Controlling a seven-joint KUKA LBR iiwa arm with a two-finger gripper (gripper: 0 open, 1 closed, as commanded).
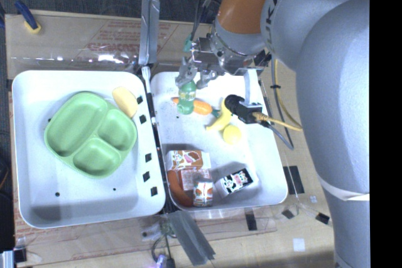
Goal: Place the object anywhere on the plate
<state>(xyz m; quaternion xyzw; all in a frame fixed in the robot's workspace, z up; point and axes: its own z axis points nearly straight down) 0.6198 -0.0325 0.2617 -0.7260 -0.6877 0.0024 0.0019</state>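
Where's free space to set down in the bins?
Left bin: bare floor in front of the green plate and left of it; a yellow piece crowds the plate's back-right edge. Right bin: crowded by the bottle, carrot, banana, lemon and cartons.

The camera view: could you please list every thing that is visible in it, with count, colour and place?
Green three-compartment plastic plate: one, green, left bin.
Pale yellow oval object: one, yellow, left bin, at the plate's upper right edge.
Green plastic bottle: one, green, right bin, top, under the gripper.
Orange carrot-shaped object: one, orange, beside the bottle.
Yellow toy fruits: two, yellow, right bin, middle.
Small printed cartons: three or so, brown and black-white, right bin, bottom.
White bins: two, side by side.
Gripper: one, grey, above the bottle.
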